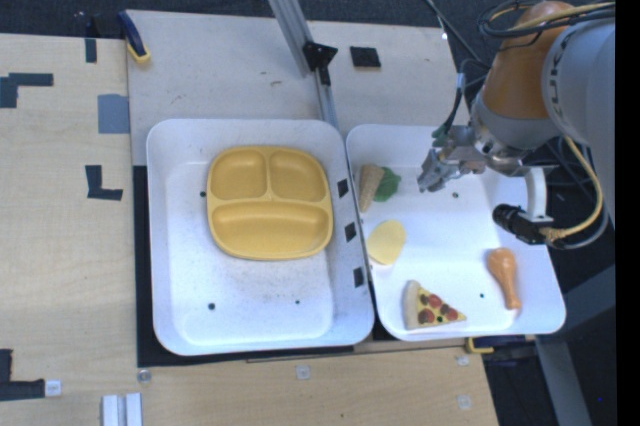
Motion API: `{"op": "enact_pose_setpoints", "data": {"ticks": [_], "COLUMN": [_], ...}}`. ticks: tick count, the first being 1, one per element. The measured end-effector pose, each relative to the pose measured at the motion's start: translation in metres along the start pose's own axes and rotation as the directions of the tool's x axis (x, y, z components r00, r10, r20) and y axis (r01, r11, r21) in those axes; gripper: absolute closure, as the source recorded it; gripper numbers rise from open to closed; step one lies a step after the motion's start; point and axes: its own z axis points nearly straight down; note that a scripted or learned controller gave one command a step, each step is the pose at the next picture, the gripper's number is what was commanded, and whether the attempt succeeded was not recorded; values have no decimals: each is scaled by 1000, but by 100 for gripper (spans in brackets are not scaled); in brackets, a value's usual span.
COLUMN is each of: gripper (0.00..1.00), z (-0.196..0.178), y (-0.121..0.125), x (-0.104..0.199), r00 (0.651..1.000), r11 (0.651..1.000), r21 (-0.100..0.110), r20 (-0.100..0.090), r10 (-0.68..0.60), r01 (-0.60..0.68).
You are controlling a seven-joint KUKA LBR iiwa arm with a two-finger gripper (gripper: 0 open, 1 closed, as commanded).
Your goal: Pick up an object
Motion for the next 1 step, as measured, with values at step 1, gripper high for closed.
{"op": "enact_pose_setpoints", "data": {"ticks": [1], "gripper": [100], "z": [-44], "y": [-1], "x": [-5], "r00": [1000], "r11": [1000], "r21": [2], "r20": [0], "r10": [0], "r01": [0]}}
